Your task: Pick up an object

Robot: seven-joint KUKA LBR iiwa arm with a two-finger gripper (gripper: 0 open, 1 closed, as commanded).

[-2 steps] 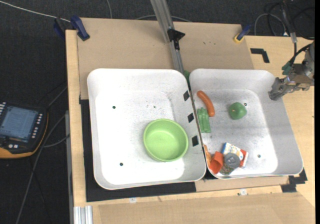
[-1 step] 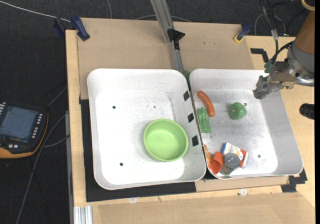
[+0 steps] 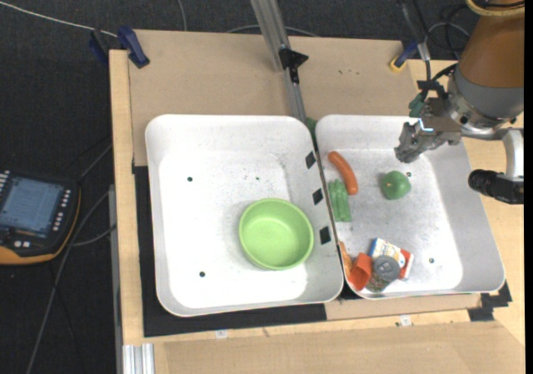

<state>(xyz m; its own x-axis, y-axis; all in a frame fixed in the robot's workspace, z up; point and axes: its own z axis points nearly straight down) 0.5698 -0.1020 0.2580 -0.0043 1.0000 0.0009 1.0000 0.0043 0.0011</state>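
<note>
Nearby, gripper (image 3: 410, 150) above green ball (image 3: 396, 185), orange sausage (image 3: 343, 172) beside

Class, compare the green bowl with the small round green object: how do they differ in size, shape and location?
The green bowl is much bigger than the small green object. The bowl is open and hollow, standing upright; the small object is a solid rounded lump. The bowl sits in the left bin; the small object lies in the right bin, near the gripper. Both are green.
</note>
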